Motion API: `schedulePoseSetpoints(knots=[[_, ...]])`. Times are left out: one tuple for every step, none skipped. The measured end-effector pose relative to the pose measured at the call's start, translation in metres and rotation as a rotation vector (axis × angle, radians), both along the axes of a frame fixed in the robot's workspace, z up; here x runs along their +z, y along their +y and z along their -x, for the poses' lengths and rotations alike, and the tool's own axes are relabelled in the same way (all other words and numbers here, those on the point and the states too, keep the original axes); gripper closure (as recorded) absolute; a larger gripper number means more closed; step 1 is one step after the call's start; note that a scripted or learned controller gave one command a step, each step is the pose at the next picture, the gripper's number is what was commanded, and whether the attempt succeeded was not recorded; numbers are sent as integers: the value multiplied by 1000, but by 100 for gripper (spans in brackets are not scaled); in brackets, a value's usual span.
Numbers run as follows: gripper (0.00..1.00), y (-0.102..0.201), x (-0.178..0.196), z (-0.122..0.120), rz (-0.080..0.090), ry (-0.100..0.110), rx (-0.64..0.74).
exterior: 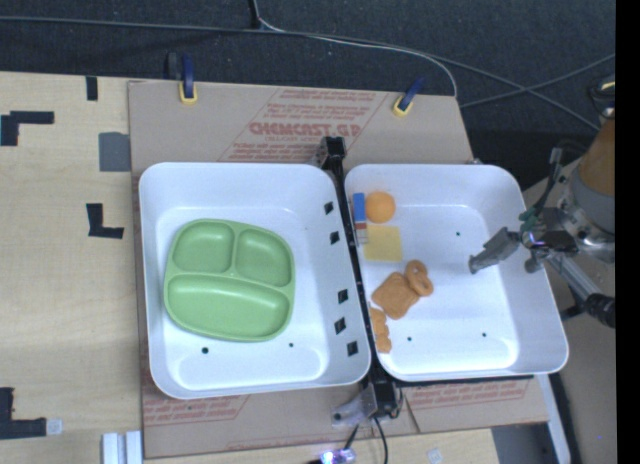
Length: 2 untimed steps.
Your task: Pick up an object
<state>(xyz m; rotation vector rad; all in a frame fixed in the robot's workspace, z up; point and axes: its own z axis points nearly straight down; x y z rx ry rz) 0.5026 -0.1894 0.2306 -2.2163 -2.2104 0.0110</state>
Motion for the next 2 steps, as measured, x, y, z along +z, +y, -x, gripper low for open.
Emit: schedulePoseSetpoints(knots=[[0,0,6,-3,3,-11,4],[0,1,-50,-12,2,-7,4]])
